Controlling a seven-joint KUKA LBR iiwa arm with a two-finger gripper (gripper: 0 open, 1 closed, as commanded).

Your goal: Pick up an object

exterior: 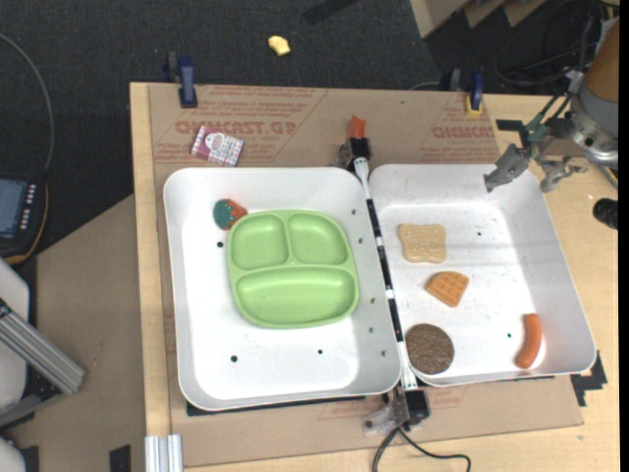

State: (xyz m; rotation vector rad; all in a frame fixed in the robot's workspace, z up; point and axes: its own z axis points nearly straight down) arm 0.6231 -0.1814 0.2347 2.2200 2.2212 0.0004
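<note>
Camera view, nearest you: dark brown round patty (429,348) and orange-red sausage (530,341) lie in the right white bin (564,303); further back, orange waffle piece (447,287), then tan toast slice (422,243). Beyond, the two-finger gripper (532,168) hovers spread wide, holding nothing.

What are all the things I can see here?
Bins: 2, white, side by side on the bench.
Tray: 1, green, three sections, in the left bin.
Round toy: 1, green and red, left bin, at the tray's upper left corner.
Toast: 1, tan, right bin, upper middle.
Waffle: 1, orange, right bin, below the toast.
Patty: 1, brown, right bin, lower left.
Sausage: 1, orange-red, right bin, lower right.
Packet: 1, pink and white, on the board above the left bin.
Yellow bit: 1, on the dark floor.
End effector: 1, grey, over the right bin's upper right corner, holding nothing.
</note>
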